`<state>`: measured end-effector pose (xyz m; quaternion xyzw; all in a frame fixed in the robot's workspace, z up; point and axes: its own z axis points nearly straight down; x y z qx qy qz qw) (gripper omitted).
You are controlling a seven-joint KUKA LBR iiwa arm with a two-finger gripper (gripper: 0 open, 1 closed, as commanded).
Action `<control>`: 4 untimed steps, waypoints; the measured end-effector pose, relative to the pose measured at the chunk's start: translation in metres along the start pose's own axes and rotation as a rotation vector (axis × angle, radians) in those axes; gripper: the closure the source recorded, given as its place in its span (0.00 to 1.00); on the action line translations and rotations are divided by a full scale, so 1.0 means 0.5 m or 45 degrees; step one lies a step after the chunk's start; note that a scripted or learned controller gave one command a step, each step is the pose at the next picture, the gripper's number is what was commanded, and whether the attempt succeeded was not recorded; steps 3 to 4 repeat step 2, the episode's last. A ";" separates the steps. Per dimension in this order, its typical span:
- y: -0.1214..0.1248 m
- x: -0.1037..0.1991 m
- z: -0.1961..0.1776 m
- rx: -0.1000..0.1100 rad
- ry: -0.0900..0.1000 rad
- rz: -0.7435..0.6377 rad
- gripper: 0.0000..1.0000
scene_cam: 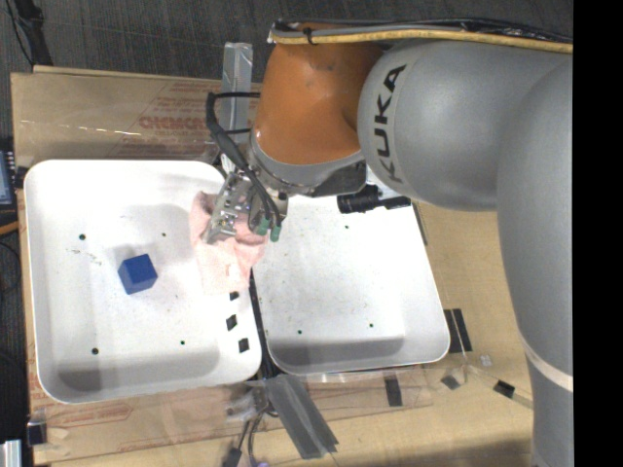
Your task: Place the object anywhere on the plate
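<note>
Two shallow white bins sit side by side on the counter [117,115], which is covered with brown cardboard. The fingers [243,217] hang over the right rim of the left bin [58,358], close to where it meets the right bin [389,343]. Whether the fingers are spread or closed cannot be told, since the metal parts blur together, and nothing can be seen clearly pinched between them. Directly under and just left of the fingers lies a pink cloth [222,246], crumpled against the left bin's right wall and touching or nearly touching the fingertips; contact cannot be confirmed. Well to the left of the fingers, on the floor of the same bin, a small blue cube [138,272] rests flat, apart from the cloth and from every wall. To the right of the fingers, the right bin shows only a speckled white floor. No plate can be made out from this angle. The orange band [307,95] and the grey arm [467,115] loom behind and to the right of the fingers, hiding the far edge of the right bin. Open floor lies left of the cloth around the cube, and across the right bin's near half. The two rims form a narrow ridge just below the fingers, marked with black tape [238,324].
</note>
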<state>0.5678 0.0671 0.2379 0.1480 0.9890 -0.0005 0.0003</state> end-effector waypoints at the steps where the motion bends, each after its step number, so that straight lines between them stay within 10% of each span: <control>1: 0.092 0.040 0.008 0.000 0.002 -0.379 1.00; 2: 0.091 0.039 0.008 0.000 0.001 -0.378 0.00; 4: 0.091 0.039 0.008 0.000 0.001 -0.378 0.00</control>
